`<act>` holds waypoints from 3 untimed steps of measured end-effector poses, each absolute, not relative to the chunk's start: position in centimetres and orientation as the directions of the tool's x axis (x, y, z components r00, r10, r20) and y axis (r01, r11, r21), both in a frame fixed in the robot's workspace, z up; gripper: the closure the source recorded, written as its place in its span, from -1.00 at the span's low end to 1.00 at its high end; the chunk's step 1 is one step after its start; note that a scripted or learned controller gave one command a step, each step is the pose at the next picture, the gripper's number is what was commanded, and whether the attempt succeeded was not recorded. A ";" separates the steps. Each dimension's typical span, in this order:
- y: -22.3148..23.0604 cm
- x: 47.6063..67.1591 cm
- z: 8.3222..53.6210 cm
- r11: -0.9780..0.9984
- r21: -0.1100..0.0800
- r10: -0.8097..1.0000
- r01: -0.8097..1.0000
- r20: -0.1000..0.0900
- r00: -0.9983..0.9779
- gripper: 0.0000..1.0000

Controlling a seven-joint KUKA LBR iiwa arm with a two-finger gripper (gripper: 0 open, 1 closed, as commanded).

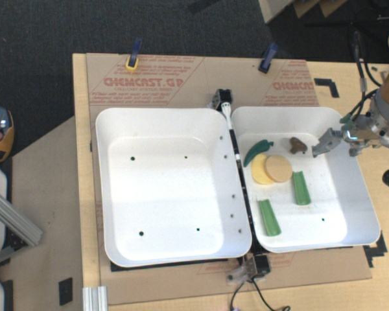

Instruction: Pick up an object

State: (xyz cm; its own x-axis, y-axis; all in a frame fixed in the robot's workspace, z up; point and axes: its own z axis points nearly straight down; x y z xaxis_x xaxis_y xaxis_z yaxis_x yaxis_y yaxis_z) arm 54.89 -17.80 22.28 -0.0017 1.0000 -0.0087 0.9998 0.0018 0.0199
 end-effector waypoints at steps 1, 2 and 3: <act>-16.5 51.0 7.8 -0.002 -0.007 1.000 1.000 0.003 0.002 -1.00; -16.6 51.3 9.5 -0.001 0.003 1.000 1.000 -0.002 0.001 1.00; -11.0 47.9 17.2 0.003 0.000 1.000 1.000 0.001 -0.003 1.00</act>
